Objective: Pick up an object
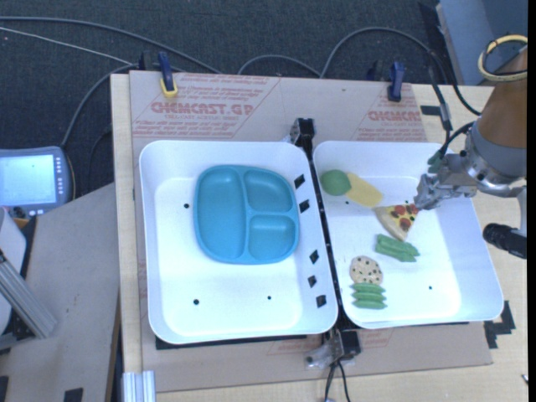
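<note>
We look from one fixed camera above bench (251,99), tilted down at slant. Far enough back that we take in both white bins: left bin (167,308), right bin (469,291), plus dark floor (251,15) beyond. Arm (507,115) enters from our right edge. No second view.

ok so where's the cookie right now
The cookie lies in the right bin, near its front-left corner, just above the green pea pod and left of the green bean piece.
</note>
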Robot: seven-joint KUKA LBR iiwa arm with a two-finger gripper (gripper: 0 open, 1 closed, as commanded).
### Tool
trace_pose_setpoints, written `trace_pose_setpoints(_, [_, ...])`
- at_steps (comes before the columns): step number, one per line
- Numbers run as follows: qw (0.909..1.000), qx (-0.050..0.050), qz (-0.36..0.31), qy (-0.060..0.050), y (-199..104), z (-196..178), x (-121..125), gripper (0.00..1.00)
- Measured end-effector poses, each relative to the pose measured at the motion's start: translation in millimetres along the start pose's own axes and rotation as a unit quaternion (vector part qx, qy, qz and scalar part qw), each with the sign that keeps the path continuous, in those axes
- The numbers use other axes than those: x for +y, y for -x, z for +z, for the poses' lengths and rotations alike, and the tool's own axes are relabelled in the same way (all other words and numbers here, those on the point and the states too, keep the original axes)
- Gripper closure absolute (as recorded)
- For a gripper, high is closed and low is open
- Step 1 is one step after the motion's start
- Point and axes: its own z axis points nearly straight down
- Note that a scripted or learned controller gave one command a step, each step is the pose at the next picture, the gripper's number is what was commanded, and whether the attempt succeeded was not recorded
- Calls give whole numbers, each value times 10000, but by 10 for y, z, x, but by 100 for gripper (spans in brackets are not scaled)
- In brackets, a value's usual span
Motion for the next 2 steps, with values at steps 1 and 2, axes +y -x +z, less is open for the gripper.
trace_pose_setpoints(1, [10000,2,1,-7,-40,-438,43,100])
trace_pose_setpoints(2, [10000,3,3,-9,-40,-669,52,100])
